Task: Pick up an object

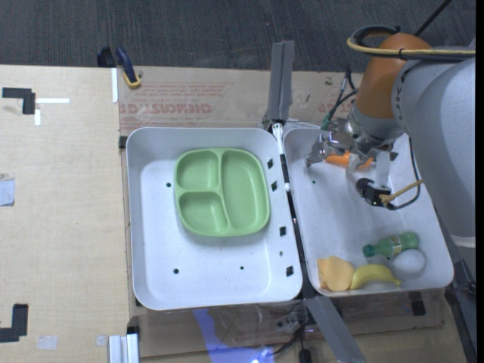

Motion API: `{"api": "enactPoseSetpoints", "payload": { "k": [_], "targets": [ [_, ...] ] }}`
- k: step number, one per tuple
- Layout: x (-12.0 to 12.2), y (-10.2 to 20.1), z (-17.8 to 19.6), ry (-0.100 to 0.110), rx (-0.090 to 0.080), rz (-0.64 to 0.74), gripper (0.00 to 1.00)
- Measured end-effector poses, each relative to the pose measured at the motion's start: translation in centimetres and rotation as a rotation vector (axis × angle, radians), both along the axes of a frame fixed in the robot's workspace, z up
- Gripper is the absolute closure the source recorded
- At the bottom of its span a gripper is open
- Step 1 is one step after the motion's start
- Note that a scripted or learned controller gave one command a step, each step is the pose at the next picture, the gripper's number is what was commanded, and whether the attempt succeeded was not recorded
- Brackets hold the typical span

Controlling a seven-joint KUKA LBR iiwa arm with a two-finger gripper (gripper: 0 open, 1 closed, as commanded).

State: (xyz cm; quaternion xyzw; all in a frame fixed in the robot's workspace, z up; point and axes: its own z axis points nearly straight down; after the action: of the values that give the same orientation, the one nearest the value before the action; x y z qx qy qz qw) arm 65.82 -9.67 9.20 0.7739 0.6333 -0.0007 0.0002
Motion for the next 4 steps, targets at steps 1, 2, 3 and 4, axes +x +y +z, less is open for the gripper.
{"api": "enactPoseSetpoints", "payload": {
  "k": [1, 2, 3, 4],
  "targets": [
    [-3.3, -3.0, 0.0, 0.001, 0.001, 0.266, 0.00],
    [-0.3, -1.6, -0.2, 0.012, 0.002, 0.177, 0.00],
    [-0.3, -1.8, 0.7, 0.013, -0.001, 0.178, 1.00],
    [0.1, 3.1, 10.0, -0.001, 0.000, 0.039, 1.00]
  ]
}}
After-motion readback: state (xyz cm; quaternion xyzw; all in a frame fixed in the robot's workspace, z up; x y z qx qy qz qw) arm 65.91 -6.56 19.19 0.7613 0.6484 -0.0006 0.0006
